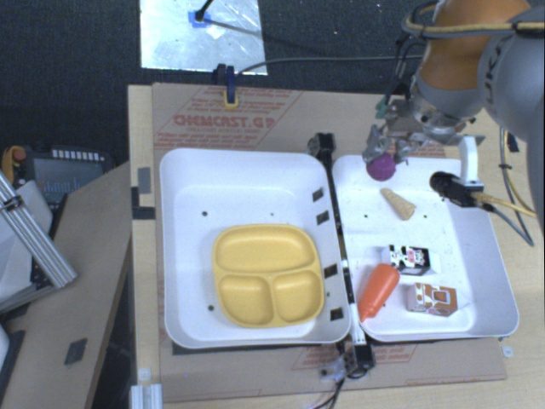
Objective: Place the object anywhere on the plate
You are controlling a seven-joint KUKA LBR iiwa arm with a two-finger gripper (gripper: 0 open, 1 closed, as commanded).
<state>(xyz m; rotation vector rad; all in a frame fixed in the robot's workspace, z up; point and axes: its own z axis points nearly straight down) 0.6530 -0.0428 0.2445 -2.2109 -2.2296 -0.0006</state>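
Observation:
A yellow three-compartment plate (266, 275) lies in the left bin (187, 186), toward its front. My gripper (386, 154) hangs over the far left corner of the right bin (485, 254). A small round purple object (382, 168) sits between its fingertips, and the fingers are closed on it. The purple object is at about the height of the bin's far rim, well to the right of and behind the plate. The grey arm with its orange band reaches in from the upper right.
The right bin also holds a tan cone (398, 203), a small black and white pack (408, 258), an orange carrot (378, 290) and a brown carton (433, 298). A black divider clip strip (334, 228) runs between the bins.

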